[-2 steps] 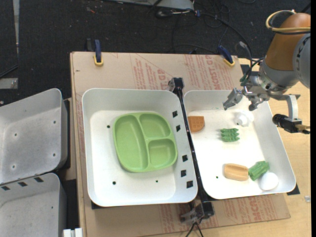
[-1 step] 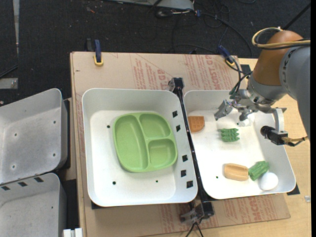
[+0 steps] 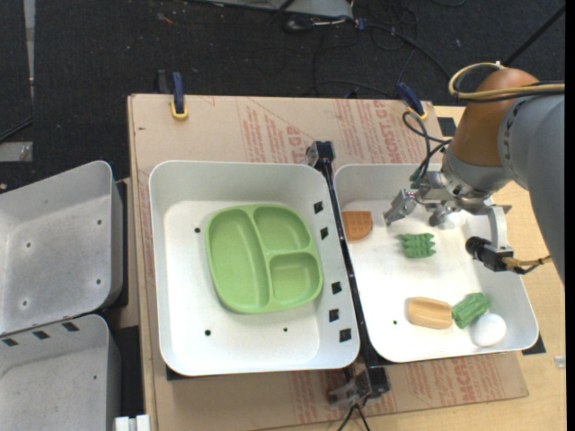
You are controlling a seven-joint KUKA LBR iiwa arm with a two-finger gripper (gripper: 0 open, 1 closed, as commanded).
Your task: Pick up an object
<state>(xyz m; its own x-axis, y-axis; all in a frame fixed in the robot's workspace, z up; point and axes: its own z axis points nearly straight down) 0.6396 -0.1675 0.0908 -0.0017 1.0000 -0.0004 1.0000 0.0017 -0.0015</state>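
Hovering open-fingered end effector [image 3: 419,210] above green toy [image 3: 417,244]; cardboard [image 3: 269,115] lettering reversed, illegible.

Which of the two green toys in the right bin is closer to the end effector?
The ridged green toy in mid-bin, just below the end effector; the other green piece lies near the front edge beside a white ball.

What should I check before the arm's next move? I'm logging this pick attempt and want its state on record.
1. Gripper over the right bin: ok.
2. Target in reach: small green object lies just below the gripper: ok.
3. Object between the fingers: none seen, not ok.
4. Target free of neighbours: orange piece lies apart, by the bin's left wall: ok.
5. Finger opening: cannot tell.
6. Green divided plate sits in the left bin, out of the path: ok.
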